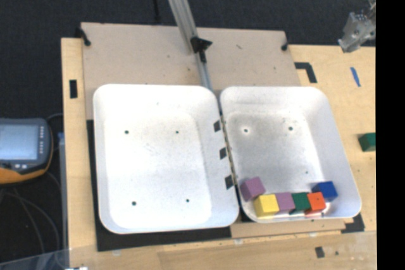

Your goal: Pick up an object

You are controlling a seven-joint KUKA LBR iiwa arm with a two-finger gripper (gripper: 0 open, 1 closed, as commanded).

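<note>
Two shallow white plastic bins sit side by side on a pale wooden bench (73, 136), seen from above at a slant. The left white bin (107, 155) has a speckled grey floor with a few small dark dots. The right white bin (338, 136) holds a cluster of small coloured blocks, all crowded along its near edge.

From left to right in that cluster: a purple cube (252, 187) sits a little farther in. Just right of it, nearer the rim, is a yellow cube (266, 204). Next comes a mauve cube (285, 201), touching the yellow one. After that come a green cube (300, 202) and an orange cube (316, 202). A blue cube (325, 190) sits just behind the orange one.

My grey metal gripper (357, 30) is at the far right of the scene, beyond the right bin's far corner and well apart from the blocks. It is small and blurred there, so I cannot tell whether it is wide or narrow. Nothing can be seen held in it.

A long silver aluminium bar (180, 3) slants from the far edge down to the gap between the bins. A small dark green block (368, 141) lies on the bench right of the right bin. A grey handheld screen unit (22, 145) rests off the bench at the left.
</note>
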